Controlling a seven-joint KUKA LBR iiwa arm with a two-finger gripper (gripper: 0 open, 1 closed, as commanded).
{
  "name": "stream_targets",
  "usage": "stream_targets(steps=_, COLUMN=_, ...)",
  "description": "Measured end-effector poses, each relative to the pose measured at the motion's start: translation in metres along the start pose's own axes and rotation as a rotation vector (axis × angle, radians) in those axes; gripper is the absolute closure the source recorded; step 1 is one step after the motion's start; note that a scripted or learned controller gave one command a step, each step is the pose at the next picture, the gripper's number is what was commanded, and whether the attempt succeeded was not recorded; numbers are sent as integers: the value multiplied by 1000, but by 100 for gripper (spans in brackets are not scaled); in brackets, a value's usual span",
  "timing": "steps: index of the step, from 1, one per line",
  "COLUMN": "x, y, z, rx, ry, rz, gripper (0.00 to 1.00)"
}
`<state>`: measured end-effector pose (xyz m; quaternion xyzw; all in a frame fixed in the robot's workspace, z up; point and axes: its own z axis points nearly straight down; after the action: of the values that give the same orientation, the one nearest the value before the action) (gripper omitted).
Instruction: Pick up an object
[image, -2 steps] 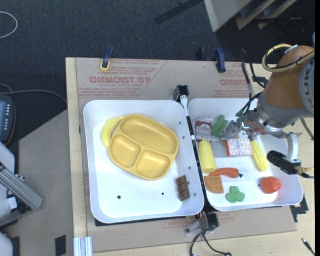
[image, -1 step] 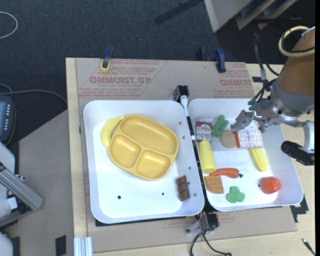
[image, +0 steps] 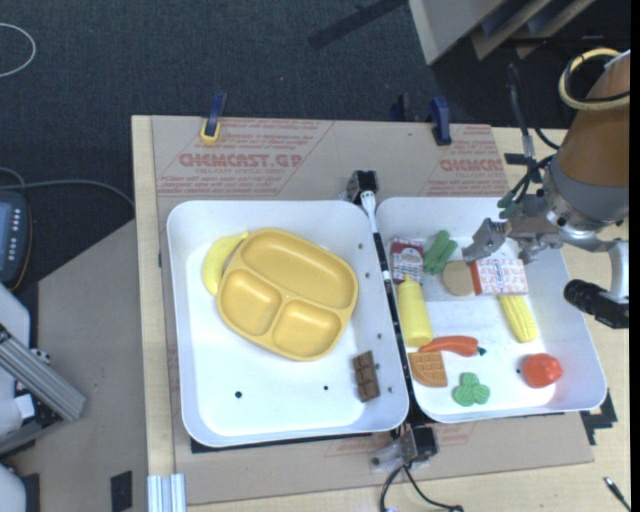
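Camera view: my gripper (image: 500, 238) at upper right of frame, over right bin (image: 585, 345), above red-white packet (image: 498, 275); finger state unclear. Corn cob (image: 517, 317) just below packet. Yellow tray (image: 288, 292) in left bin (image: 190, 330).

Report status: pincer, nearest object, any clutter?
Pincer low over right bin. Red-white packet directly beside it. Tan disc, corn cob crowd close.
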<state>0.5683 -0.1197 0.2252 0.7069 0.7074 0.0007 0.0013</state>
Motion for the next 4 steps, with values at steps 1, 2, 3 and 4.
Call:
stream_targets(steps=1, x=43, y=-27, z=8, rx=7, ry=4, rz=-2, gripper=100)
stream_targets(steps=2, x=94, y=-42, z=14, rx=7, ry=4, rz=-5, gripper=100)
stream_targets(steps=3, x=140, y=-73, z=14, rx=8, ry=4, rz=-4, gripper=100)
stream_targets(steps=4, x=183, y=-80, z=-10, rx=0, ry=3, rz=-5, gripper=100)
